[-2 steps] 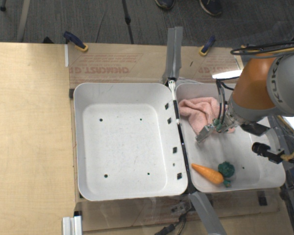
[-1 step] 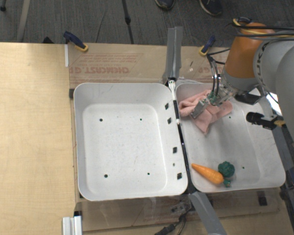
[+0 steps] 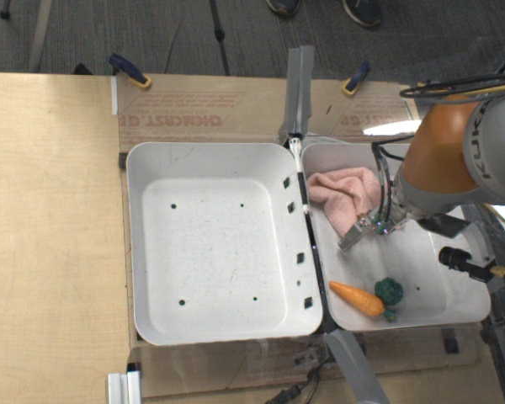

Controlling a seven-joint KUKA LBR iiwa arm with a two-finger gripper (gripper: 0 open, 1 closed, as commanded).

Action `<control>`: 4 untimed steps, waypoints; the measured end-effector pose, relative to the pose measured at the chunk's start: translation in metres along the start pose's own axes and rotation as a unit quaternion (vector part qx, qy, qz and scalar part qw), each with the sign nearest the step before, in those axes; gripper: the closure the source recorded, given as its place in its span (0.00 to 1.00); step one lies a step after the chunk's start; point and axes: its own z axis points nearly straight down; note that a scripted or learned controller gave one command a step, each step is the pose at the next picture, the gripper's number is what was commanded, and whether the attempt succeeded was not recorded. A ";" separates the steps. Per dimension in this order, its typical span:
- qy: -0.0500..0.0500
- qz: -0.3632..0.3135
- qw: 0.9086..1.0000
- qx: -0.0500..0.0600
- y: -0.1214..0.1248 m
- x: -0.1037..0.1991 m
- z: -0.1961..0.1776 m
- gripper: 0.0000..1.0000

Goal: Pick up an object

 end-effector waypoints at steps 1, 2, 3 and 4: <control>0.001 0.022 1.000 0.002 0.068 -0.083 0.000 0.00; -0.001 0.022 1.000 -0.001 0.033 -0.028 -0.001 0.00; 0.001 0.059 0.998 0.004 0.087 -0.048 0.001 0.00; 0.000 0.112 0.994 0.000 0.011 -0.015 0.000 0.00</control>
